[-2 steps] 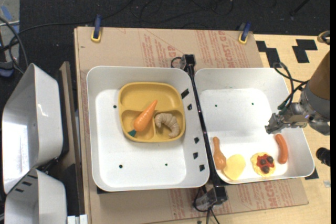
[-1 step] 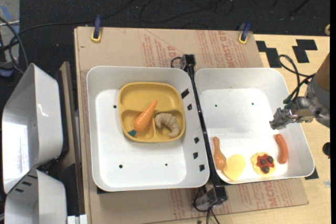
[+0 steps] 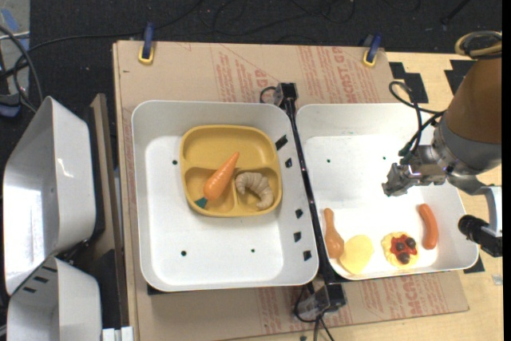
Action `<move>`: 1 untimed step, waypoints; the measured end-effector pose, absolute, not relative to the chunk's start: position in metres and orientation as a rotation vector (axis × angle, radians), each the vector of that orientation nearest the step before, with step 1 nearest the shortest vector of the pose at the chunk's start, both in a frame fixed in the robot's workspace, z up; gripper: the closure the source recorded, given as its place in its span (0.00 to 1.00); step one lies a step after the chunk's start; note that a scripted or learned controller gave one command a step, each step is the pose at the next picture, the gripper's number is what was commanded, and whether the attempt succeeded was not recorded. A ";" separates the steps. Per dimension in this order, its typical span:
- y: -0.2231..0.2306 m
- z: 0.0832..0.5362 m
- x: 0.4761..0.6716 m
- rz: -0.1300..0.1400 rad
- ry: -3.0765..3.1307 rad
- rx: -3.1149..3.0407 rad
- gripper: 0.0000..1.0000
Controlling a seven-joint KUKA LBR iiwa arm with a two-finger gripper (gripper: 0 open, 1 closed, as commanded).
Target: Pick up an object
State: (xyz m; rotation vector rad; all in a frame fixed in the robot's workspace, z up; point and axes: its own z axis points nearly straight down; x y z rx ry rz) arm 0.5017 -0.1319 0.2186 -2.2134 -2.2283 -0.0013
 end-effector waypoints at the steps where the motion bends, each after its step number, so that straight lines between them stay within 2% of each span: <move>1: -0.089 0.217 0.515 -0.002 -2.230 -2.212 1.00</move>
